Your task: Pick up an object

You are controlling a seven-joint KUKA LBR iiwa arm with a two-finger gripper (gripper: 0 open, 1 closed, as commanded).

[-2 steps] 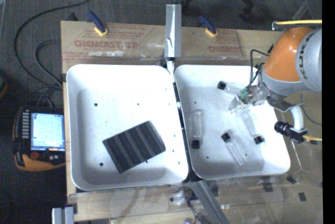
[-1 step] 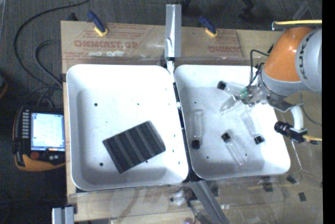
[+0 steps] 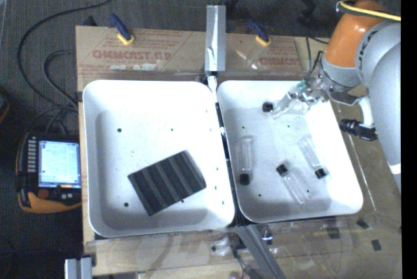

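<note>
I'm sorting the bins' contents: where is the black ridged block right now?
In the camera view, the black ridged block lies tilted in the left bin, toward its front right, near the divide with the right bin.

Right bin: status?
Gripper low over right bin's far side, beside a clear vial; grasp unconfirmed. Three more vials lie nearer. Black ridged block in left bin.

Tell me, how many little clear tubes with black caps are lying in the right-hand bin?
4: tube one left of middle, tube two near the front, tube three beside it, tube four at the gripper.
</note>
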